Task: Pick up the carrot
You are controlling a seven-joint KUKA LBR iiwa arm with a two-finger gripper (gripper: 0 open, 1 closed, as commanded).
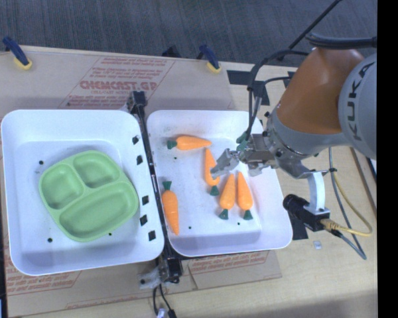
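Pincer (229,162) hung low over the right bin (186,240), fingers parted with nothing between them, tips just beside the upper end of the middle carrot (209,169). That carrot lay lengthwise directly left of the pincer, leaf end pointing down. Two more carrots lay side by side just below the pincer: one (227,195) and its neighbour (244,193), touching or nearly so. A fourth carrot (190,142) lay crosswise above and to the left; a fifth (170,210) sat well to the lower left, against the bin's left wall. All looked like moulded plastic toys: judged light, stiff, smooth and likely slippery on the taper. Best hold judged across the thick middle, fingers straddling the width. The paired carrots crowd each other, leaving little finger room between; the middle one has clearer sides. Green divided plate (88,195) sat in the left bin (13,177), well left of the pincer, no obstruction.
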